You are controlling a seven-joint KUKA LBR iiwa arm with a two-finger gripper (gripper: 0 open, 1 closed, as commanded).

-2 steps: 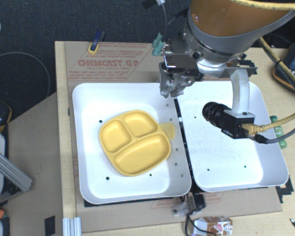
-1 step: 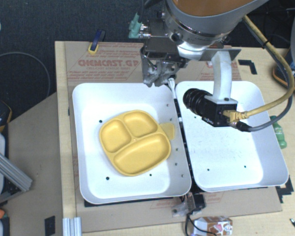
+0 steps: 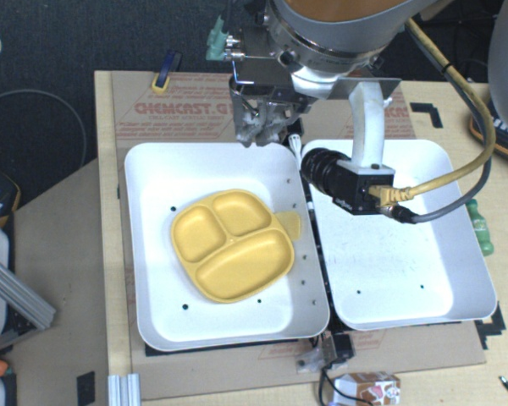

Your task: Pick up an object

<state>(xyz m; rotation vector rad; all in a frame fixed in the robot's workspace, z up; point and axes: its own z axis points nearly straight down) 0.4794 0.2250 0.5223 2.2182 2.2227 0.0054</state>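
While in the left bin (image 3: 144, 227), yellow plate (image 3: 231, 245) well below gripper (image 3: 264, 131)

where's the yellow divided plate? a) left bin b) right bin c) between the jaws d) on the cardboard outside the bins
a: the plate lies flat in the left bin, with the gripper above the bin's far edge, apart from it.

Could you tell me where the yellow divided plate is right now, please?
The yellow plate lies flat in the left bin, roughly central, below the gripper, which is at that bin's far rim.
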